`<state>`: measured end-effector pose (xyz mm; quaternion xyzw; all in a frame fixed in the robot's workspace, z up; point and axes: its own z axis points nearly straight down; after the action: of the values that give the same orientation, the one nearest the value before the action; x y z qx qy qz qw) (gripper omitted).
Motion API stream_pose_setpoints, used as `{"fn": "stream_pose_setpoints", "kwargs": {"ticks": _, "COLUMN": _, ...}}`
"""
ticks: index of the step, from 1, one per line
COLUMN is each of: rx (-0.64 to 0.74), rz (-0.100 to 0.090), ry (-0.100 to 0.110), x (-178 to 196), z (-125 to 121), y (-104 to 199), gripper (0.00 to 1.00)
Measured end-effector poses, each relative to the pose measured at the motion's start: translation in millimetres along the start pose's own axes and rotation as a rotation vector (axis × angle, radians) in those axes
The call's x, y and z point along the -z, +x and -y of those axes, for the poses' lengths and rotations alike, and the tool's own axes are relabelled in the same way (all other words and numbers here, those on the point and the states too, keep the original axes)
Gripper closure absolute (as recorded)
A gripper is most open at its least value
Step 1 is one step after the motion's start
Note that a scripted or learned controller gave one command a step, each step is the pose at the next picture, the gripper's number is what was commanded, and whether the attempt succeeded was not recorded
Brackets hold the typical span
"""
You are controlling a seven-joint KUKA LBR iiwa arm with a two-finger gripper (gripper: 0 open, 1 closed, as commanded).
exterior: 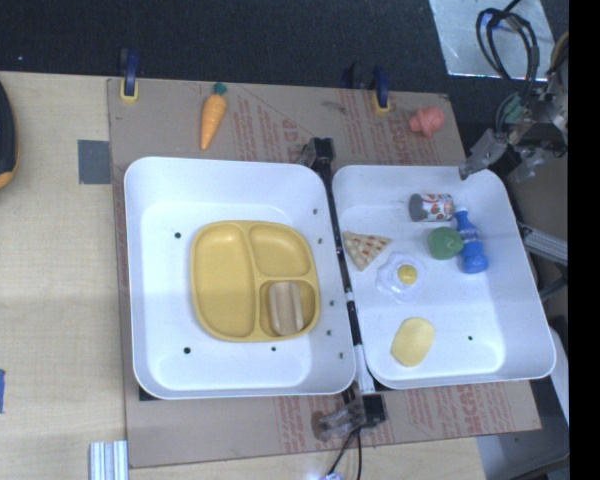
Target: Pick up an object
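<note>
The gripper (480, 158) sits at the right bin's (510, 353) far corner, and I can't tell its state. Nothing is picked yet: the blue bottle (469, 243) lies nearest, beside a green ball (443, 243), so next comes a descent.

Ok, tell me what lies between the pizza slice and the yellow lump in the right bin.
In the camera view, a fried egg lies between the pizza slice and the yellow lump.

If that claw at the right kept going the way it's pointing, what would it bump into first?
Probably the small can in the right bin. The gripper points left and down over the bin's far corner, though depth is hard to judge from above.
</note>
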<state>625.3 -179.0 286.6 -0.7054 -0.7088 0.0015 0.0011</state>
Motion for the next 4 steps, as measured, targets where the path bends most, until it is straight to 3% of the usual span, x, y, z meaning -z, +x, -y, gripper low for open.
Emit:
{"fn": "stream_pose_setpoints", "kwargs": {"ticks": 1, "rx": -0.001, "rz": -0.004, "ry": 0.016, "x": -150.0, "z": 28.0, "y": -1.4, "gripper": 0.0}}
{"fn": "stream_pose_setpoints", "kwargs": {"ticks": 2, "rx": 0.007, "rz": -0.007, "ry": 0.037, "x": -200.5, "z": -25.7, "y": -34.2, "gripper": 0.0}}
{"fn": "stream_pose_setpoints", "kwargs": {"ticks": 3, "rx": 0.002, "rz": -0.002, "ry": 0.007, "x": -196.1, "z": -30.2, "y": 9.4, "gripper": 0.0}}
{"fn": "stream_pose_setpoints", "kwargs": {"ticks": 4, "rx": 0.004, "rz": -0.001, "ry": 0.003, "x": -183.5, "z": -31.7, "y": 7.5, "gripper": 1.0}}
